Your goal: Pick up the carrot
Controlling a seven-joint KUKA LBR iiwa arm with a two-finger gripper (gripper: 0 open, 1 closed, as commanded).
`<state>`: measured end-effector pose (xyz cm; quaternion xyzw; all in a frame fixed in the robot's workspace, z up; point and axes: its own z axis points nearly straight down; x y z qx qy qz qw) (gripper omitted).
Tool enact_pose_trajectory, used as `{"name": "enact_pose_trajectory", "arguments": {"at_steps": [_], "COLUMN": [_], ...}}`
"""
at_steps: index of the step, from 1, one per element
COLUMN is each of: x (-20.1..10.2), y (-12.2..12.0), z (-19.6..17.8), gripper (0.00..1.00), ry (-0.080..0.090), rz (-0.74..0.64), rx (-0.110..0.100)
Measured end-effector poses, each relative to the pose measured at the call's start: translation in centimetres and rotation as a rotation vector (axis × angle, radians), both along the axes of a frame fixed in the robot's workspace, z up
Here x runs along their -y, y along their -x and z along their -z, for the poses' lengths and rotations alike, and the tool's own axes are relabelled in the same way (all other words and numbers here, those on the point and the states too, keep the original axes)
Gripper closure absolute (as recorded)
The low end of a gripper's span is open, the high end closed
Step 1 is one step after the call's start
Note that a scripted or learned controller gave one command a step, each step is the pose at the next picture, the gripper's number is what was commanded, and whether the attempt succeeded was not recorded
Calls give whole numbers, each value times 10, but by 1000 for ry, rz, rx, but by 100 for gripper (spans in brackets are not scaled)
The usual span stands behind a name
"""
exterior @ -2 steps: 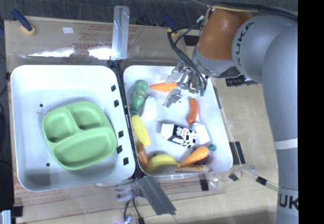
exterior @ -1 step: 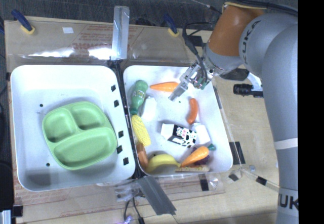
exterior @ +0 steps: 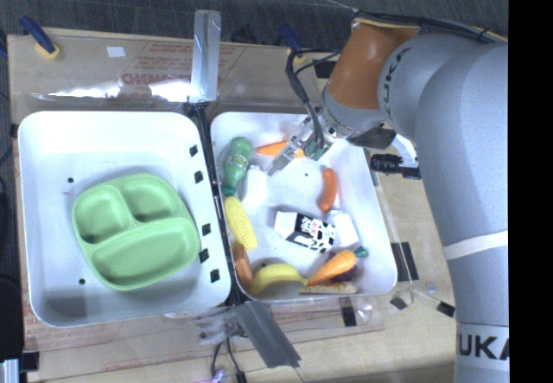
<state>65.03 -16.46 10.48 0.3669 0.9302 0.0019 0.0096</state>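
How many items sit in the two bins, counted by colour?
Orange: 4, carrot, sausage-shaped piece, piece at the end effector, piece by the banana
Yellow: 2, corn, banana
Green: 2, plate, bottle
Black-and-white: 1, box
Total: 9

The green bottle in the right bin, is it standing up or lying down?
Lying down: the bottle rests on its side along the right bin's left wall, above the corn.
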Motion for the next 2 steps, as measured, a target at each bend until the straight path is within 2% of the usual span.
{"name": "enact_pose_trajectory", "arguments": {"at_steps": [1, 2], "x": [-31, -26], "y": [-2, 6], "z": [5, 11], "gripper": [0, 0], "ry": [0, -8], "rz": [93, 474], "rx": [-5, -14]}}
